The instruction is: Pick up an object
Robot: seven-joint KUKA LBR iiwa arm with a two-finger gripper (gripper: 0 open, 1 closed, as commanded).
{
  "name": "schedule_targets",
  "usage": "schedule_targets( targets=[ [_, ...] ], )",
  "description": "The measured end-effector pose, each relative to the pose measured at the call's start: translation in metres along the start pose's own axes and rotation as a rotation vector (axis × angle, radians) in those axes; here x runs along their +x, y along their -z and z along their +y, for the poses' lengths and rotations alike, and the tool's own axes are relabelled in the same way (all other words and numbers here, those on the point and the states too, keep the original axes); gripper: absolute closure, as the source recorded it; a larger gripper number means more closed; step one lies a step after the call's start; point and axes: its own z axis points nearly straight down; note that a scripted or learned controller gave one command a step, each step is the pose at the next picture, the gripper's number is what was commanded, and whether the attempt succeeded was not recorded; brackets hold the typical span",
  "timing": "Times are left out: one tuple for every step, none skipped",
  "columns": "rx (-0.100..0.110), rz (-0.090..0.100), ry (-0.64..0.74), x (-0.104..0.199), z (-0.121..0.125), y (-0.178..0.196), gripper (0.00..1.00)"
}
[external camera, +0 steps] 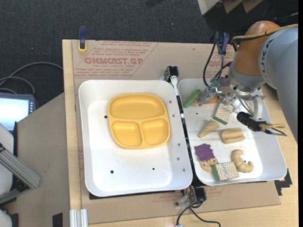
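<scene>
Nearest, a checkered packet (227, 170), a curled peanut-shaped piece (242, 161) and a purple piece (204, 151) lay at the front of the right bin (270, 173), well in front of the end effector (214, 94). Closer to it were a tan block (232, 135), a cone (208, 127) and a patterned card (223, 112), with a green strip (192, 98) just beside it. Its grip could not be told; the yellow tray (139, 119) sat in the left bin (94, 141) on the bench (71, 126).
</scene>
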Motion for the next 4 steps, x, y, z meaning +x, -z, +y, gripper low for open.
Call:
schedule_targets(
  targets=[
    [0.035, 0.006, 0.004, -0.002, 0.016, -0.002, 0.0],
    [0.031, 0.013, 0.004, -0.084, 0.013, -0.007, 0.0],
    [0.035, 0.004, 0.002, -0.023, 0.014, -0.006, 0.0],
    [0.04, 0.0, 0.0, 0.016, 0.012, -0.007, 0.0]
  ],
)
